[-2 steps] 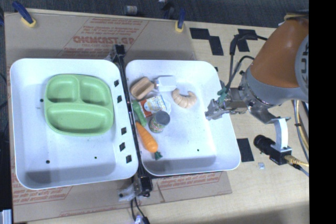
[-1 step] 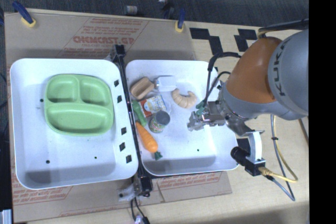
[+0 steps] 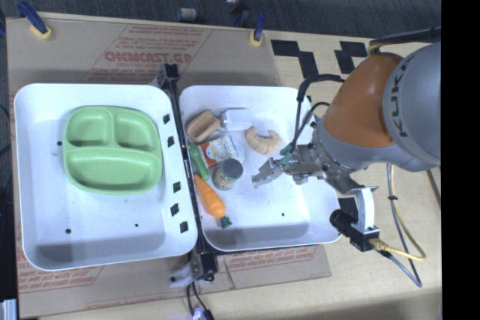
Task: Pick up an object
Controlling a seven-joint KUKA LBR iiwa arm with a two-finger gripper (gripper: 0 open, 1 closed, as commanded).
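the gripper (image 3: 264,174) is seen low in the right bin (image 3: 300,232), jaws parted and grasping nothing; the croissant (image 3: 262,139) lies just beyond, its long axis crosswise.

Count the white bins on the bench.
2. Left bin holds a green divided plate. Right bin holds the small items, with the gripper over it.
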